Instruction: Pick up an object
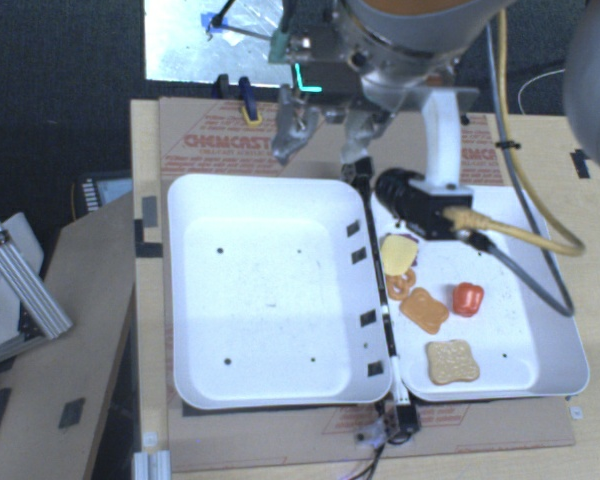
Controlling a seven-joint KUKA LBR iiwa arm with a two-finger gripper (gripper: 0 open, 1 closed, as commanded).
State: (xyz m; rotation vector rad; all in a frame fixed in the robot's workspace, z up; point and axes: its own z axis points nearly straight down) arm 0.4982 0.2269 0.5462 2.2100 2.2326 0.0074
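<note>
Camera view: the gripper [323, 133] hangs with fingers spread and nothing between them, above the far rim of the left bin [195, 268]. Right of that bin, the right bin [550, 353] holds a pretzel [399, 286], toast [451, 361] and red pepper [467, 298]. Crowded pieces risk a clipped neighbour or an empty grasp.

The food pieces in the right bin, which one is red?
The small rounded red piece, at the right of the cluster. The others are yellow, orange and a tan toast slice.
</note>
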